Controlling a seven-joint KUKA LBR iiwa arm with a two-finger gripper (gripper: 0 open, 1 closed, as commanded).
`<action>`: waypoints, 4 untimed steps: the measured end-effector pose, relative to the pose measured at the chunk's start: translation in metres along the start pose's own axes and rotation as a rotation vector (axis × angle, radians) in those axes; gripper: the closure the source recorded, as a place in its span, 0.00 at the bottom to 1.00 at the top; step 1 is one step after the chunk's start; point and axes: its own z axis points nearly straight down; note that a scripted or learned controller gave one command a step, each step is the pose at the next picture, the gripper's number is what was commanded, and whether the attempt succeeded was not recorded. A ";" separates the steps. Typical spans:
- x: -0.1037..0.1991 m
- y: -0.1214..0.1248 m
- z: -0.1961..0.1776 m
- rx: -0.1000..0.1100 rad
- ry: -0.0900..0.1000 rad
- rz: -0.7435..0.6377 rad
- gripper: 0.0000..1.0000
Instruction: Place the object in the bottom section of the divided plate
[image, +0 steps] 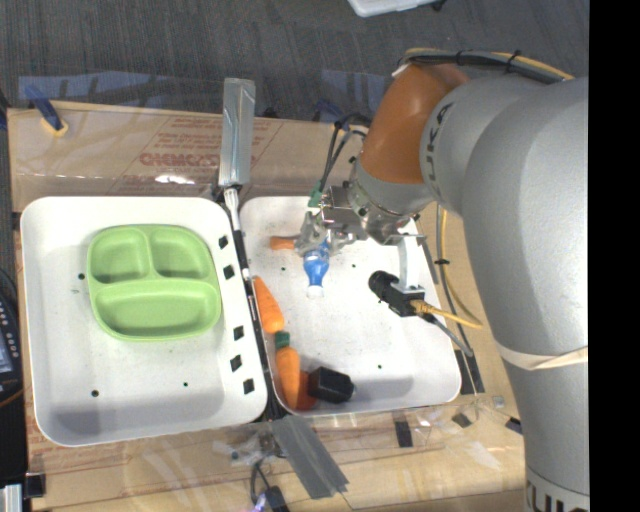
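Gripper: the gripper (320, 245) is low over the back-centre of the right bin (400, 340), pointing down at the floor. Cannot tell from this slant whether it is released or clenched; its tip blends into the item below.
Likely target: a small blue object (316, 268) sits directly under the tip, touching or nearly touching it. I take this as the task's thing, since the tool is lined up on it. No grasp confirmed.
Object location: on the right bin floor, in open space away from the walls, which gives room for a straight-down approach.
Nearest neighbour: an orange piece (283, 243) lies just beside the gripper on the side towards the left bin; close enough to be nudged.
Bin-wall clutter: one carrot (268, 306) and a second carrot (289, 376) lie along the wall next to the divider, and a black object (330, 385) rests in the near corner against the second carrot. All well apart from the blue object.
Arm: the arm (500, 180) reaches in from the right, bent over the right bin.
Destination: the green divided plate (155, 280) lies flat in the left bin (60, 390). Its bottom section (160, 305), the widest one, holds nothing.
Stage (judgement): pick phase; the carry across the divider and the placing are not yet done.
Risk (judgement): a small item may slip or tip on closing.
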 end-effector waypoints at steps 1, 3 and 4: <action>0.075 0.028 -0.020 -0.003 0.000 0.103 1.00; 0.190 -0.064 -0.039 -0.004 -0.002 -0.207 1.00; 0.190 -0.064 -0.039 -0.004 -0.002 -0.207 0.00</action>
